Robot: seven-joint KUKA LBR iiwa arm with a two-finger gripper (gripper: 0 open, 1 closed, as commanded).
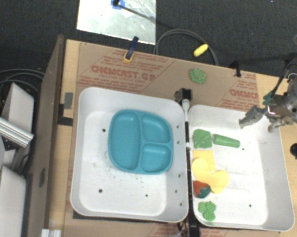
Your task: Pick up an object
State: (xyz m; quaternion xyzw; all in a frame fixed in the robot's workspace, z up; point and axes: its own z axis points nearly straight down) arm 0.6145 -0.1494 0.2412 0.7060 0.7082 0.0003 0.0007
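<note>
Several toy food pieces lie along the left side of the right bin [272, 176]: a green leafy piece [201, 138], a green cucumber-like piece [226, 141], two yellow pieces [203, 167] [219, 179], a red piece [201, 190] and a small green piece [208, 209]. My gripper [260, 123] hangs over the bin's back right part, up and to the right of the cucumber piece. Its fingers are spread apart and open, with nothing between them.
A blue divided plate [141, 141] lies in the left bin [86, 188]. A small green object [198, 75] and a yellow one [201, 50] rest behind the bins, near cables. The bins meet at a central rim [186, 159].
</note>
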